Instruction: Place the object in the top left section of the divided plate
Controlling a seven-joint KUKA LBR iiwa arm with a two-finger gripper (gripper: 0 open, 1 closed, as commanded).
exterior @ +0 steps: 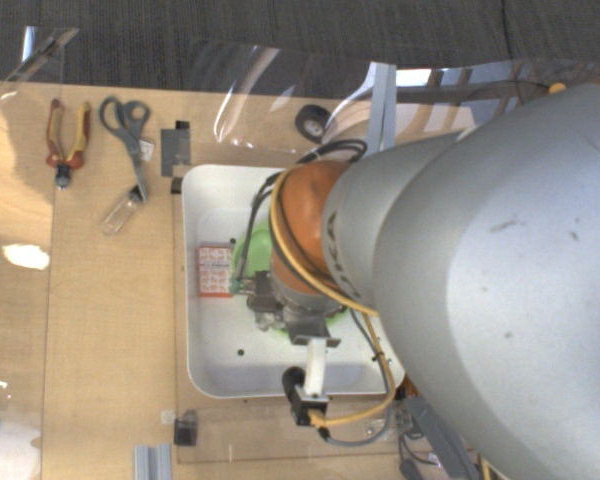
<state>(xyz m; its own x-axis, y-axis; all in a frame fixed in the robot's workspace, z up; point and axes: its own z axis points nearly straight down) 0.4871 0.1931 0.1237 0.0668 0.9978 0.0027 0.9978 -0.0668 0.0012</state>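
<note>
The grey arm (480, 268) reaches in over the white bin (195, 358), its broad smooth casing and the orange band (305, 233) covering most of the bin's right half, so the wrist hangs low over the bin's middle. The gripper (270, 303) sits beneath that wrist, pointing down toward the bin floor; the wrist and its cable loop hide its tip, and whether it is open or closed on anything cannot be told. A lime-green rim (252, 250), curved and glossy like moulded plastic, peeks out from under the wrist near the bin's centre; it is probably the divided plate, though its sections are hidden, so the top left section cannot be picked out. Just to its left, near the bin's left wall, a small flat packet with red and white print (214, 270) lies on the floor of the bin; it may be the object to be placed, and it rests apart from the green rim. On the wooden bench beyond the bin's far left corner lie grey-handled scissors (128, 128) and red-handled pliers (64, 140), set aside, well apart from the work.
</note>
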